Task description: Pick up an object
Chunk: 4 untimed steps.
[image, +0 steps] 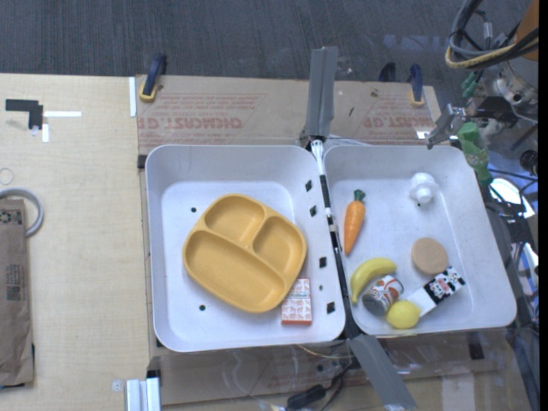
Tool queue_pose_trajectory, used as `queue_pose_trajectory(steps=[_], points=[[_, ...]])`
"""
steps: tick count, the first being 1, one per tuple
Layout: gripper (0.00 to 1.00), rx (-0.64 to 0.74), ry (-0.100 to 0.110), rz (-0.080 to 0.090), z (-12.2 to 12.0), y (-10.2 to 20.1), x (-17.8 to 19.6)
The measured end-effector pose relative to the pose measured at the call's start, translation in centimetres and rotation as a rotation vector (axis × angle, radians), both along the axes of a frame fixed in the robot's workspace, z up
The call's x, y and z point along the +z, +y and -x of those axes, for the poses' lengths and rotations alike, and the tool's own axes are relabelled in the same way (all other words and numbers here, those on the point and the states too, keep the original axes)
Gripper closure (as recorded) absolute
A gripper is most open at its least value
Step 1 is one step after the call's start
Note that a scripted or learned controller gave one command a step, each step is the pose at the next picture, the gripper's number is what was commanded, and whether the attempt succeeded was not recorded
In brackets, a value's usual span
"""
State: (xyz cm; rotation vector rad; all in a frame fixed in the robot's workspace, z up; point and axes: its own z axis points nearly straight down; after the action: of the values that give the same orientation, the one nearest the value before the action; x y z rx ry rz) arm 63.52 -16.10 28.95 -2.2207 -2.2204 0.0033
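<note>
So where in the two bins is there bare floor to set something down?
Right bin: open floor between carrot and white piece; its near end is crowded with banana, can, lemon. Left bin: bare strips around yellow plate, tight by small carton.

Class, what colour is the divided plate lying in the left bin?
Yellow. The divided plate shows best in the camera view, looking down from above.

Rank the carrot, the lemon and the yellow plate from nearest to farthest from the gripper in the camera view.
The gripper sits past the right bin's far right corner.
1. Carrot, right bin, along its left wall.
2. Lemon, right bin, near edge.
3. Yellow plate, middle of the left bin.
</note>
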Motion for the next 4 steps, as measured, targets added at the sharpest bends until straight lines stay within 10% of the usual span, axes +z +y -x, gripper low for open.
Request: queue_pose_trajectory(steps=[2,4], points=[[0.0,-0.007,0.0,0.0,11.9,-5.3,-13.8],[0.0,0.048,0.0,0.0,11.0,-0.9,-15.8]])
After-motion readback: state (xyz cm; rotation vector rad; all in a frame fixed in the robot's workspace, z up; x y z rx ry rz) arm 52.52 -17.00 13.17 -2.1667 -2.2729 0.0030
